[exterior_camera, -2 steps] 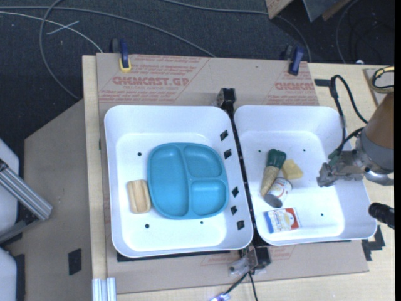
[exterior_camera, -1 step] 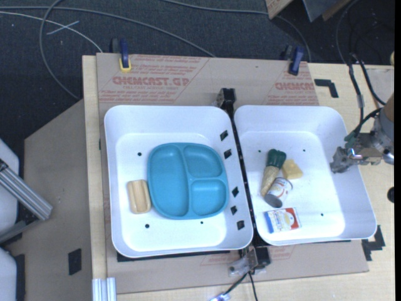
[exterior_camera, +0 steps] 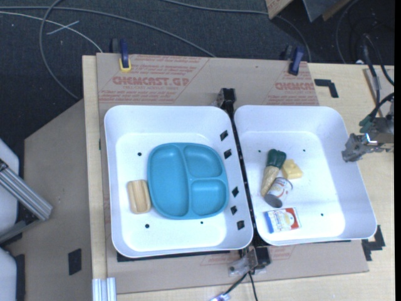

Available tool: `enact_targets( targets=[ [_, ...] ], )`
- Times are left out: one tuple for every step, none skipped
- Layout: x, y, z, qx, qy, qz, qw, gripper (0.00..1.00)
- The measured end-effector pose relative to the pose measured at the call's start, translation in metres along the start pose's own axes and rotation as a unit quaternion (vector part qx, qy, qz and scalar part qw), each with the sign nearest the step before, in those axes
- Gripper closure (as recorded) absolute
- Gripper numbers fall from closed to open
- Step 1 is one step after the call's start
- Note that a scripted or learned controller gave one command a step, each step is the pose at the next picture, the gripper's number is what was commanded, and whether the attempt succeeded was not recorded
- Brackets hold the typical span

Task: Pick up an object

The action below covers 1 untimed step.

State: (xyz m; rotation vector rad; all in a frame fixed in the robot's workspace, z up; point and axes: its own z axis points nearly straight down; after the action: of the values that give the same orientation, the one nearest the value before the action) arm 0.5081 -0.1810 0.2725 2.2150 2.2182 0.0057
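Gripper (exterior_camera: 357,147) sits at right bin's (exterior_camera: 351,187) right rim; jaw state can't tell. Targets cluster mid right bin: small can (exterior_camera: 276,190), corn toy (exterior_camera: 271,168), yellow piece (exterior_camera: 292,169), flat packet (exterior_camera: 282,219) nearer. Can likely light, stiff, smooth; grab across its round sides. Packet lies flat, harder.

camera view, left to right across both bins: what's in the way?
tan bread-like piece → blue divided plate → white card packet → gripper at the right bin's right rim. The cluster above the packet overlaps, so it's left out.
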Motion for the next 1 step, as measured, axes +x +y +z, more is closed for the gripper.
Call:
enact_targets(
  targets=[
    [0.0534,0.0070,0.0172,0.005,0.003,-0.002,1.0000,1.00]
  ],
)
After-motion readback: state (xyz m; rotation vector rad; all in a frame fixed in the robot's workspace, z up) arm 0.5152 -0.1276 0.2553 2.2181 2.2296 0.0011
